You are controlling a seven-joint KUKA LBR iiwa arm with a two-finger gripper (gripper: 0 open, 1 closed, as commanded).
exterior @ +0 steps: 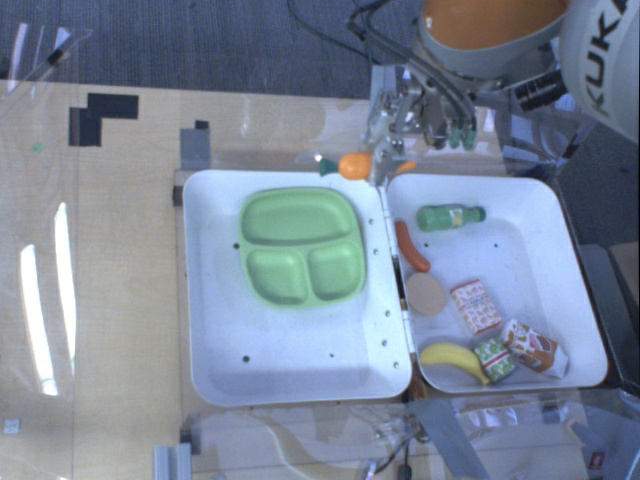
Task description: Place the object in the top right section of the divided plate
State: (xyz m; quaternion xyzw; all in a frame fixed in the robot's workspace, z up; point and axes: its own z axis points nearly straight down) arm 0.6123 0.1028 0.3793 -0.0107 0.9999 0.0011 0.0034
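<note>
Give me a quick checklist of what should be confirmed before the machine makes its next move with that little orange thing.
1. Orange object at the hand: it sits at the fingertips, above the bins' far edge. Whether it is truly held: cannot tell.
2. Green divided plate in the left bin: lying flat, ok.
3. Plate sections free to receive something: all three look bare, ok.
4. Object over the target section: not ok, it is beyond the bin's far rim, not above the plate.
5. Other items, such as the green bottle and banana, out of the way in the right bin: ok.
</note>
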